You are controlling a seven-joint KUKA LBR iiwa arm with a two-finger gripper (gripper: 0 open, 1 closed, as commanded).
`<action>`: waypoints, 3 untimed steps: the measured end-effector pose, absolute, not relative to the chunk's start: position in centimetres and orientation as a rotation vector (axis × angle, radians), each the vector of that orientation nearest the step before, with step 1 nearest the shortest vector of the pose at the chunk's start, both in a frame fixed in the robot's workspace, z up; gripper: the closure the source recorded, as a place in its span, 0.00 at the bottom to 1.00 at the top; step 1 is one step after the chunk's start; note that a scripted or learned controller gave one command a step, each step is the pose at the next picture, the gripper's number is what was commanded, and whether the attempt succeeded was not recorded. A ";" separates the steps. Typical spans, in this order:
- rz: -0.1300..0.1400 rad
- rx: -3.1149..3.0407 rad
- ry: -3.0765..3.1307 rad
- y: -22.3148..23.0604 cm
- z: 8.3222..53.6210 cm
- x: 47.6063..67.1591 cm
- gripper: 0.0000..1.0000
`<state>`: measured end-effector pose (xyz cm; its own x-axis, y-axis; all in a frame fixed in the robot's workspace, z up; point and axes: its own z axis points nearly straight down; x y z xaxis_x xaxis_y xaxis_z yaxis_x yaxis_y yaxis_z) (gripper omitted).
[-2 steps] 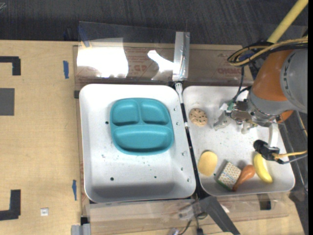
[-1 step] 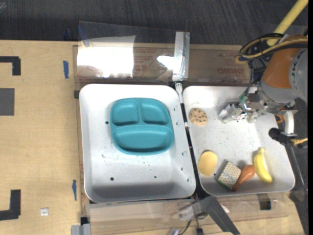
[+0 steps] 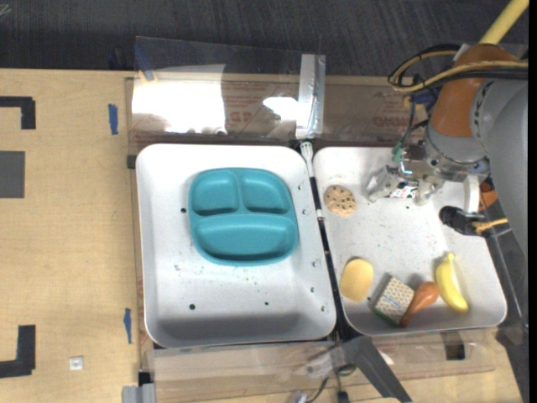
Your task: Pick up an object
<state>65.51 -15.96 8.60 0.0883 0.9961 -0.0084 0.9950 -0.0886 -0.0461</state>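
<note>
So the pickable stuff is mostly bunched along the near edge of the right bin (image 3: 495, 309). There's a yellow lemon-looking thing (image 3: 357, 279), a small patterned block (image 3: 393, 299), a carrot (image 3: 422, 297) leaning right against that block, and a banana (image 3: 451, 282) just beside the carrot. That cluster is where I'd expect trouble: block and carrot are touching, banana is close, so a grab aimed at any of them could nudge a neighbour or catch two at once. They also sit near the bin wall, which could block one side of the grasp.

A bit farther back, near the right bin's left wall, a cookie (image 3: 340, 200) lies on its own. It looks flat, so I'd guess a pinch could slide off the top.

Over in the left bin (image 3: 159, 250) there's a teal divided tray (image 3: 243, 215), well apart from everything else, wide and probably awkward to pinch.

Far right, the gripper (image 3: 404, 183) sits low over the right bin's far end, to the right of the cookie. The jaws look spread apart with nothing between them, though it's small and a bit fuzzy. Coming down right there would, I think, close on bare bin floor.
</note>
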 end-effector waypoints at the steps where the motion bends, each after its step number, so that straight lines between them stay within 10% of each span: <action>1: 0.020 -2.106 -2.321 -15.0 8.6 63.8 0.00; 2: -0.004 -2.172 -2.275 -15.1 15.1 60.8 0.00; 3: -0.003 -2.315 -2.127 -13.8 8.7 62.9 0.00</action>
